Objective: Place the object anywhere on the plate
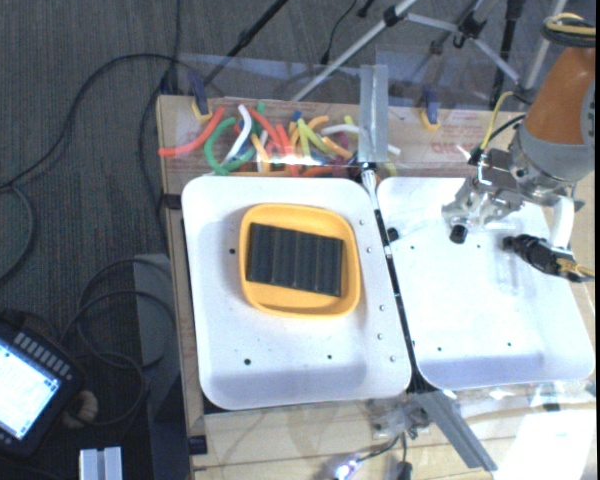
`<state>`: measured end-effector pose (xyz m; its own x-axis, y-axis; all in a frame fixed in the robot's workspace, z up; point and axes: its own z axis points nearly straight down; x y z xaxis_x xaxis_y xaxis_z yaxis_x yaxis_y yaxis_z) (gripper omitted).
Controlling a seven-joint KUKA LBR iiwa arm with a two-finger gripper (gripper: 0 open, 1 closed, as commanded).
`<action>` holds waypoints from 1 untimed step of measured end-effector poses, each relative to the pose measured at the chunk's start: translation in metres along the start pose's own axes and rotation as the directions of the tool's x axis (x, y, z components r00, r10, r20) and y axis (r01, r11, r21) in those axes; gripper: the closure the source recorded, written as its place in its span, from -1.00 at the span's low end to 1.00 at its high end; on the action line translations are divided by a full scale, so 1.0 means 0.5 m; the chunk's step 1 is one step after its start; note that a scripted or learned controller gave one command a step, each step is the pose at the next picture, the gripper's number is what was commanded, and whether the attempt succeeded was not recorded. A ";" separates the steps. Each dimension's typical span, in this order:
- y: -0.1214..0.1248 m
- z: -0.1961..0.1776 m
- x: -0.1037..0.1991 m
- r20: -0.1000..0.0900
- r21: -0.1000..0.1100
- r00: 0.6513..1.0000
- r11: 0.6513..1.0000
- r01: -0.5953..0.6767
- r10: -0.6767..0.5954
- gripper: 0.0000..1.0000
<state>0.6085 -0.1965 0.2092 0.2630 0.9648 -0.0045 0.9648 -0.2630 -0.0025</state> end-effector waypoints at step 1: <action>-0.236 0.152 0.051 -0.005 0.004 1.000 1.000 0.006 -0.006 1.00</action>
<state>0.5010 -0.1413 0.1335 0.2576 0.9663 0.0000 0.9662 -0.2576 -0.0060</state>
